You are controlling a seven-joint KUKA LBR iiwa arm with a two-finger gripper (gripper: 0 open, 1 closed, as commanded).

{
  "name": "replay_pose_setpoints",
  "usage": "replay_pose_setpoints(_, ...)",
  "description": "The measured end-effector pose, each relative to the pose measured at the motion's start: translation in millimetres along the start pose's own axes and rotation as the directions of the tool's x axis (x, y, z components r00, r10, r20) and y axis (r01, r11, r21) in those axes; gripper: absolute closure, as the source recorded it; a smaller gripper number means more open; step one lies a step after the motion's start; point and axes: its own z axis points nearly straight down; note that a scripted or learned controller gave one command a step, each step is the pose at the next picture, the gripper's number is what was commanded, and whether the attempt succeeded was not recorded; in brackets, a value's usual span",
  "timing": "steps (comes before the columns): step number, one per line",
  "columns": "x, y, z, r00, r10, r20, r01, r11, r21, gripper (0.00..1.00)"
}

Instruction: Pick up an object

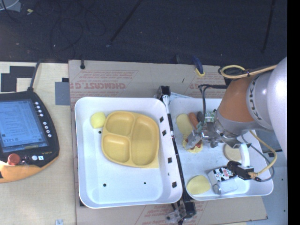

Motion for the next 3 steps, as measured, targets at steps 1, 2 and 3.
replay_pose_setpoints(1,-7,62,15,1.0,-0.001,0.002,0.001,1.0,-0.002,0.0)
replay_pose_setpoints(2,-97,76,14,1.0,0.005,0.004,-0.005,1.0,-0.001,0.0)
replay_pose_setpoints(3,-47,79,16,1.0,0.0,-0.001,0.0,1.0,0.006,0.0)
